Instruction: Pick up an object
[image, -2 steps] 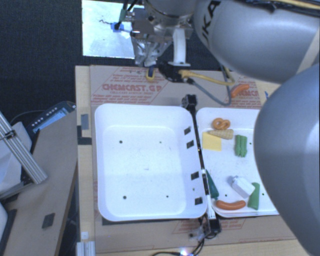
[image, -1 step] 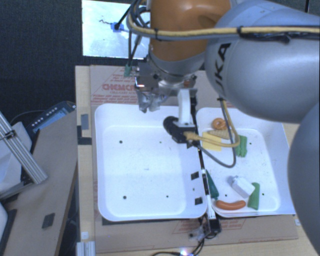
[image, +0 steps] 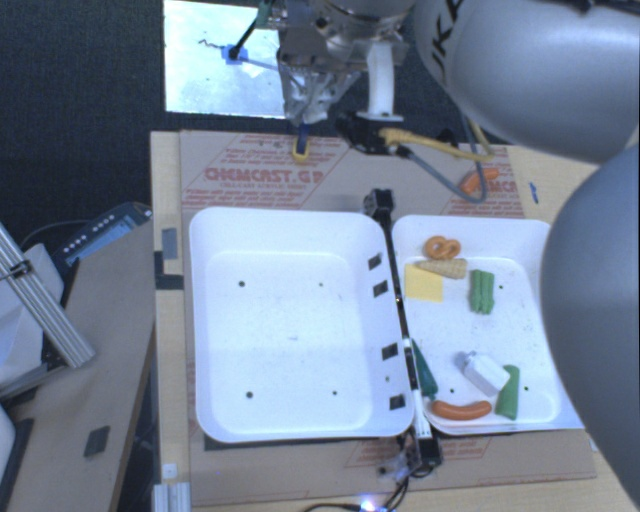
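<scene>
The right bin (image: 535, 300) holds several small objects: an orange pretzel (image: 441, 247), a pale corn piece (image: 443, 268), a yellow block (image: 423, 284), a green pod (image: 482, 291), a white and grey piece (image: 484, 373), a green block (image: 509, 392) and an orange sausage (image: 461, 408). A dark green piece (image: 424, 372) lies against the divider. My gripper (image: 304, 112) hangs high beyond the far edge of the left bin (image: 290, 222), far from all of them. Its fingers come together at the tips with nothing between them.
Both bins sit on a cardboard sheet (image: 260, 175). A small yellow and blue item (image: 300, 151) lies on it below the gripper. Yellow and orange cables (image: 450, 150) run behind the right bin. The grey arm (image: 560, 90) covers the upper right.
</scene>
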